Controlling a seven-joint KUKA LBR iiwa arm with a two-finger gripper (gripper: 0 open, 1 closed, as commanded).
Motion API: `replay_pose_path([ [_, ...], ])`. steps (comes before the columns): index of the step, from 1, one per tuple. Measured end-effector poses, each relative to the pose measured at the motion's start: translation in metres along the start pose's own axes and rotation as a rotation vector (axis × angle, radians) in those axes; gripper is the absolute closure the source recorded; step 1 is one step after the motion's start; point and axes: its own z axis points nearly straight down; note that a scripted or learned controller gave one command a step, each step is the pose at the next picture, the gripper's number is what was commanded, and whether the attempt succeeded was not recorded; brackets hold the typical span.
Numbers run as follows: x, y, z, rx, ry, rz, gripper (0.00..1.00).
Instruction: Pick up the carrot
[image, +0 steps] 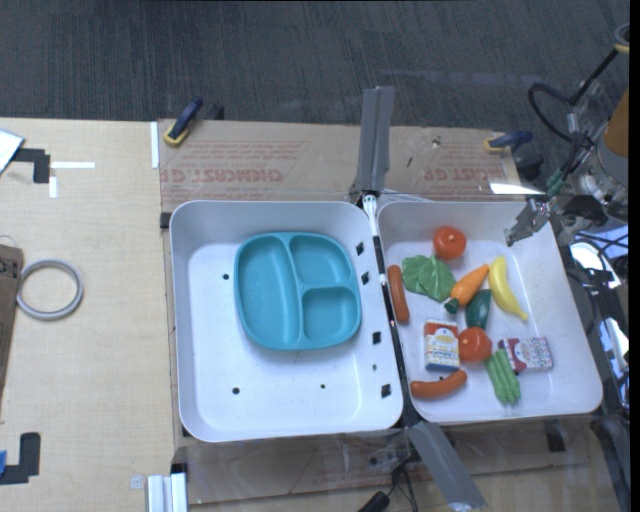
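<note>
The carrot (468, 283) is a small orange piece lying at a slant in the right bin (570, 300), between a green leaf (428, 277) and a yellow banana (507, 288). Its lower end touches a dark green vegetable (478, 308). My gripper (526, 222) hangs over the bin's upper right part, above and to the right of the carrot and apart from it. Nothing shows in the gripper.
The right bin also holds a red tomato (449, 241), two sausages (398, 295) (438, 384), a small carton (441, 345), a second tomato (474, 344), a green pod (503, 377) and a packet (528, 354). A blue divided plate (298, 290) lies in the left bin (200, 340).
</note>
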Motion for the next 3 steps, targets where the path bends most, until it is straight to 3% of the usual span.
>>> replay_pose_path([
  [1,0.029,0.029,0.119,-0.001,-0.001,0.08,0.0],
  [2,0.054,-0.016,0.131,-0.002,0.0,0.007,0.0],
  [3,0.063,-0.015,0.13,-0.003,0.0,0.113,0.0],
])
